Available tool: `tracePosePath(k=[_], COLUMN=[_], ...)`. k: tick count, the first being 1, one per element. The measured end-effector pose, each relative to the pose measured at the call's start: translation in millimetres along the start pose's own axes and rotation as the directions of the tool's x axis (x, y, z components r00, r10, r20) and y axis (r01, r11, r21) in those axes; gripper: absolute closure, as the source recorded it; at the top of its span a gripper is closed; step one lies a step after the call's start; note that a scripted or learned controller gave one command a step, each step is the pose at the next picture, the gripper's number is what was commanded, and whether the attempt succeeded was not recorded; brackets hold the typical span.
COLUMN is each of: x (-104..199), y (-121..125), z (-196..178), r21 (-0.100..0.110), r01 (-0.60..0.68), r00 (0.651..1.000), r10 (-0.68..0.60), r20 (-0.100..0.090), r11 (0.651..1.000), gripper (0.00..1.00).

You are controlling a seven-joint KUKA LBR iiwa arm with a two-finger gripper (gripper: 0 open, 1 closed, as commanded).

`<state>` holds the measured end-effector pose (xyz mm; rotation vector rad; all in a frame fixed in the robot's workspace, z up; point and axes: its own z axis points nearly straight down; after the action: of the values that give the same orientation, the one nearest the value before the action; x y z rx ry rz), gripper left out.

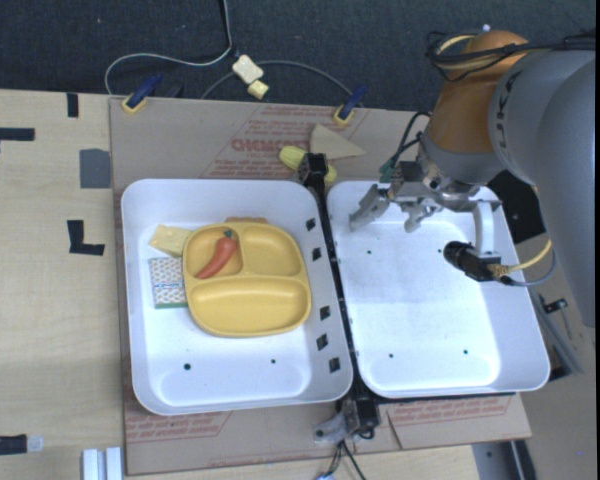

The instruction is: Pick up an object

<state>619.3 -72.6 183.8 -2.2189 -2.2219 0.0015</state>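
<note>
As we look down on the desk (40,298), two white bins sit side by side on a cardboard sheet (270,128).
Left bin (145,368): we see a yellow divided plate (248,278) near its centre, with an orange-red carrot-shaped toy (218,255) lying in the plate's upper-left compartment.
Beside the plate: a pale yellow flat piece (167,238) and a small patterned block (166,281) lie against the plate's left edge, hemmed between it and the bin wall.
Right bin (520,363): we see only bare white floor with small dark dots.
Arm (540,118): it reaches in from the right over the right bin's upper part.
Tool (388,211): we see its two fingers spread apart with nothing between them, low over the right bin's upper-left corner, well apart from the plate.
In the way: the dark divider (330,288) between the bins lies between tool and plate.
Beyond the bins: a yellow piece (293,155) and a tan wedge (335,144) lie on the cardboard, and a white cable (180,63) runs behind.
</note>
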Motion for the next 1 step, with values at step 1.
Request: tracePosePath(k=[1], x=[48.1], y=[35.1], z=[-0.1], r21=[-0.003], r01=[0.005], r00=[1.0], r10=[-0.005], r20=[-0.001], r11=[1.0], gripper=[0.0])
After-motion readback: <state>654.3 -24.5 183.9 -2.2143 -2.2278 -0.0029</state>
